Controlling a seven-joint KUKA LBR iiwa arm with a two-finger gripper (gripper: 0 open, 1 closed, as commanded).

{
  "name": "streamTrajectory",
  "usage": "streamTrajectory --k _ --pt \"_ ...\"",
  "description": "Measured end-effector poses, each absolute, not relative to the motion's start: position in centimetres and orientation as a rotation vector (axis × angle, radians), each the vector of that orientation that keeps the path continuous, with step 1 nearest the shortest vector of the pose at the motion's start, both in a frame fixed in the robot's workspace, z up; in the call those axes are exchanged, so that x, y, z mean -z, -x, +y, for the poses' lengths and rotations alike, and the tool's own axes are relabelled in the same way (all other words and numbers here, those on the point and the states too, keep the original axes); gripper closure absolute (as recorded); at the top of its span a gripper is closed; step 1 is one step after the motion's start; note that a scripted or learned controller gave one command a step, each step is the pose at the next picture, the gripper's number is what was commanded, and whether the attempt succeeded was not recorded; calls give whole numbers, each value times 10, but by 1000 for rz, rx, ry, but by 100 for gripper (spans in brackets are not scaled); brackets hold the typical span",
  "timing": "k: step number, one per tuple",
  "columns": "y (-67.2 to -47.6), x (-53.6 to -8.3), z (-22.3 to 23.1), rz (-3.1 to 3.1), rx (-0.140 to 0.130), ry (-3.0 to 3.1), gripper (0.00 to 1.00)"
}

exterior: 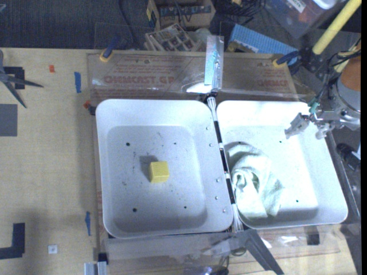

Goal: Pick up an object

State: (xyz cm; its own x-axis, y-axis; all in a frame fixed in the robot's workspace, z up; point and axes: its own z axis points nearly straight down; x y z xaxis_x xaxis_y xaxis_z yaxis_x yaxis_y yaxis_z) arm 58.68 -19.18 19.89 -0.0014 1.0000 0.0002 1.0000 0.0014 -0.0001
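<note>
My pincer (pixel 299 125) hung over the far right side of the right shallow white plastic bin (pixel 321 211), and I could not tell if it was released or clenched. It held nothing I could see. A small yellow cube (pixel 159 171) sat near the middle of the left shallow white plastic bin (pixel 114 119). A crumpled white and green cloth (pixel 255 179) lay on the left side of the right bin, well apart from my pincer.

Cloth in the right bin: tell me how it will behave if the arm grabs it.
The cloth lies crumpled in folds, so it is probably floppy and would drape and stretch out when lifted. It looks thin, likely light. A pinch may catch just one fold, and since it lies against the bin wall, part may drag along there.
</note>
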Motion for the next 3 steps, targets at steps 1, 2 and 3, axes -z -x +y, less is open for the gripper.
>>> streamTrajectory --k 1,2,3 --pt "-563 -216 -174 -2515 1 1882 0" --pt "-518 -90 -117 -2363 11 2086 0" --pt "-518 -101 -119 -2358 17 2095 100"
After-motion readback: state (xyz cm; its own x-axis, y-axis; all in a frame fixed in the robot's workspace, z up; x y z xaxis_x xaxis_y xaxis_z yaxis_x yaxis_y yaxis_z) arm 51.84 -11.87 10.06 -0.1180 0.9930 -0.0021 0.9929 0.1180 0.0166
